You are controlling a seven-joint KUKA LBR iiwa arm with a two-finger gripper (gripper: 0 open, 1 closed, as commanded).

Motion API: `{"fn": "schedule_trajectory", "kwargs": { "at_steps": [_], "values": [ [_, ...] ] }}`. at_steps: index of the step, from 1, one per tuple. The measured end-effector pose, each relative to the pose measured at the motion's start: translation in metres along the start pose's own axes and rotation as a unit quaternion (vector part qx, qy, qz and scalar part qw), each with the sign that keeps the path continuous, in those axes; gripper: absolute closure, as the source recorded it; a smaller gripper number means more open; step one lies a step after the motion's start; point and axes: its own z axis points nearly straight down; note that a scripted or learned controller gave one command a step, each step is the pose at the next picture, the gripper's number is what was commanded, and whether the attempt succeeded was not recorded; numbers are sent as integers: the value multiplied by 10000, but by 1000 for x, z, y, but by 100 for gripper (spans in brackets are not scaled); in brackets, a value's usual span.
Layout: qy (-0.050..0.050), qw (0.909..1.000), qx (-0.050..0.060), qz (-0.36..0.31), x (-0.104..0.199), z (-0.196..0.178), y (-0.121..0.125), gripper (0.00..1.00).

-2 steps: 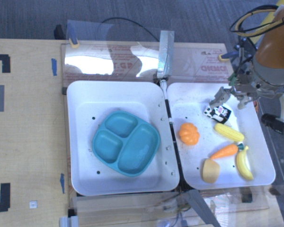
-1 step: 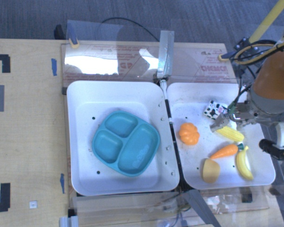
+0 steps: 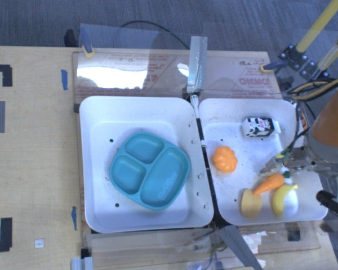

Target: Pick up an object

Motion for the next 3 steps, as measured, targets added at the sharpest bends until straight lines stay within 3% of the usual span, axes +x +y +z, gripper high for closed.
{"fn": "schedule_trajectory", "kwargs": {
  "at_steps": [1, 2, 3],
  "values": [
    [91, 10000, -17, 29, -9, 4, 80, 0],
    [32, 10000, -37, 36, -13, -7, 80, 100],
    [-1, 10000, -42, 55, 44, -112, 119, 100]
  ]
}}
